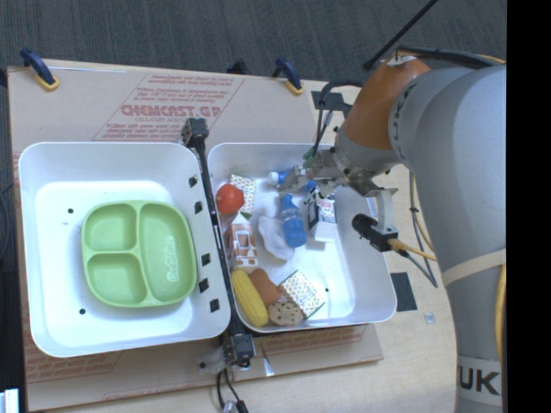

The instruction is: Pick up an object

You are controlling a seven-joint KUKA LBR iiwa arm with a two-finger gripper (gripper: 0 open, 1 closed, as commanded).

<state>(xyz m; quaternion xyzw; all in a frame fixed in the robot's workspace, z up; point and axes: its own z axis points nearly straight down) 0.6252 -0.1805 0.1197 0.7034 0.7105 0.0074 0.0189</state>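
The two-finger gripper (303,188) sits low in the right white plastic bin (372,284), over a blue plastic bottle (294,229) lying on crumpled white wrapping (finger state: cannot tell). A red round tomato (229,200) and a yellow corn cob (248,296) lie nearby. The left white bin (34,179) holds a green sectioned plate (138,253).

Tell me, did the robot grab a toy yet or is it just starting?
The gripper is already down in the right bin, among the blue and white things near its middle. That much looks done. Whether it has hold of anything is unclear, since the clutter hides that. Left to do: lift something out. The tomato, the corn and the cookie lie untouched, and the green plate sits in the left bin.
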